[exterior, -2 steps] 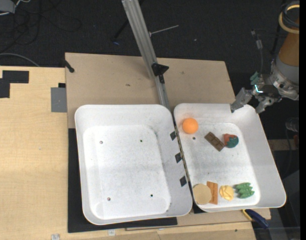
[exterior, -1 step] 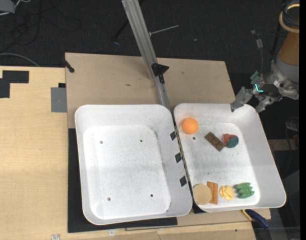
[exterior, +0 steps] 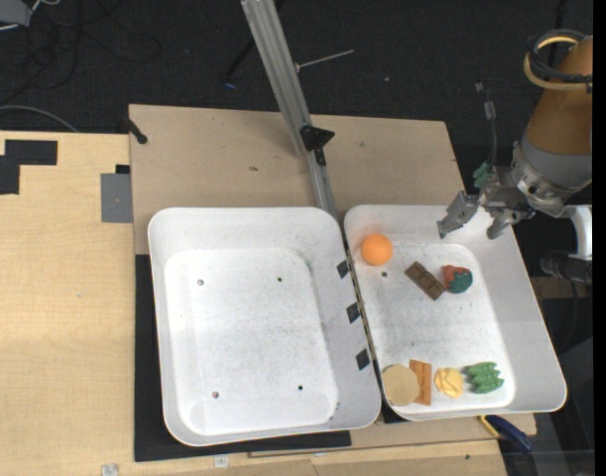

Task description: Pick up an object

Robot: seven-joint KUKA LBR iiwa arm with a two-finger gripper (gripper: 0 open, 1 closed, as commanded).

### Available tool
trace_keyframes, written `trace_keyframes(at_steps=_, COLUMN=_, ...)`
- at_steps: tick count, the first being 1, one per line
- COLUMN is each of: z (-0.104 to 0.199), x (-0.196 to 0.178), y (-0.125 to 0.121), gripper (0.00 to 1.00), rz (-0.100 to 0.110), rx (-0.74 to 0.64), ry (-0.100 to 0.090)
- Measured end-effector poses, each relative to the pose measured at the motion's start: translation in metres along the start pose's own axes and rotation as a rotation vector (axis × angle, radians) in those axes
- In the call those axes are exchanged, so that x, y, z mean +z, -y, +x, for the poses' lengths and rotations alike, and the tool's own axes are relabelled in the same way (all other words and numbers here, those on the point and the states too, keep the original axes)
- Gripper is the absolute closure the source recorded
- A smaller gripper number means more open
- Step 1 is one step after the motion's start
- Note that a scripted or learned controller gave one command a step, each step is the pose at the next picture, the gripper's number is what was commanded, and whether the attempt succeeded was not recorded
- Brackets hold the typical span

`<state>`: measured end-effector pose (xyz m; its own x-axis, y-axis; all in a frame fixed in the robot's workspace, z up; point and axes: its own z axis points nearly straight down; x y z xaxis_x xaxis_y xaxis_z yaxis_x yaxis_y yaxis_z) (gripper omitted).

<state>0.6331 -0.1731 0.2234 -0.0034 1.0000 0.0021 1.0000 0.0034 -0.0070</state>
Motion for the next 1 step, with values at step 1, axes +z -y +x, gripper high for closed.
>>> trace_keyframes(at_steps=1, z=-0.0066, x=0.0602, y=-0.0030, gripper=0.00, rz=0.002, rx=0.003, ry=0.000)
